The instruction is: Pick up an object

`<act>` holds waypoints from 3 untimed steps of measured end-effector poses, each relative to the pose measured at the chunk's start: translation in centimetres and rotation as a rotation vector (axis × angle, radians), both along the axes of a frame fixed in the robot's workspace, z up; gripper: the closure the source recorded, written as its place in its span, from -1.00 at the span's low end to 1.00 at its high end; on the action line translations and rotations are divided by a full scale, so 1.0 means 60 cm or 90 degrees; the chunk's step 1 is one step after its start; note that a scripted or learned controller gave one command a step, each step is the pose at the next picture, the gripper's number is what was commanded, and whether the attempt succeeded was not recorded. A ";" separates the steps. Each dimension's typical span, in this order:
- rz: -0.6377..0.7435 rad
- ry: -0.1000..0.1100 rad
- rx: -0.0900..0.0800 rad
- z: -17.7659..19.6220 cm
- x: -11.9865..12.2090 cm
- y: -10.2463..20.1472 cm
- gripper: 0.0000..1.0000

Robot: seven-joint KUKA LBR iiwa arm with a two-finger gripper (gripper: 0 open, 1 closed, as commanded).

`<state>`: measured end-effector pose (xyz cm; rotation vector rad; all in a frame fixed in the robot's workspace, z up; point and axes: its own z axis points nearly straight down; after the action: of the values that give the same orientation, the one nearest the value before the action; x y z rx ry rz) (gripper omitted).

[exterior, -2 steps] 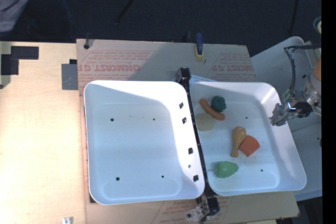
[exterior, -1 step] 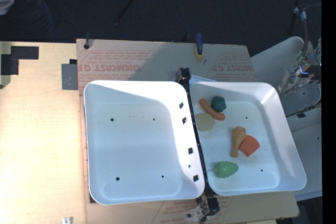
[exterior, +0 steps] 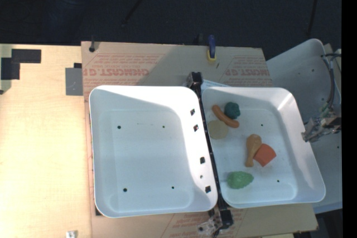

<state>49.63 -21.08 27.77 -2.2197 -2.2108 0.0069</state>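
Six small toys lie in the right white bin [exterior: 290, 106]. A dark teal lump [exterior: 232, 110] sits at twelve o'clock, touching an orange sausage [exterior: 225, 117] above a pale beige disc [exterior: 218, 130]. A tan drumstick [exterior: 252, 149] and red-orange block [exterior: 265, 155] touch at centre, a green leafy lump [exterior: 240, 179] at six.

Two shallow white bins sit side by side on a cardboard sheet [exterior: 167, 64] with red print: left bin [exterior: 106, 120], right bin [exterior: 301, 175], joined by a row of black clips [exterior: 202, 160] along the shared edge. A blue clamp [exterior: 211, 47] grips the cardboard's far edge. Light wooden benchtop [exterior: 39, 159] to the left carries black and grey rectangular patches [exterior: 73, 79].
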 end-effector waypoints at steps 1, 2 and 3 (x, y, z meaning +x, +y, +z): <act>0.005 -0.016 -0.005 0.353 -0.034 0.068 1.00; 0.005 0.005 0.001 0.102 -0.007 0.127 1.00; 0.000 0.000 -0.001 -0.045 -0.017 0.021 1.00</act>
<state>48.58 -19.79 25.09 -2.2216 -2.2112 0.0082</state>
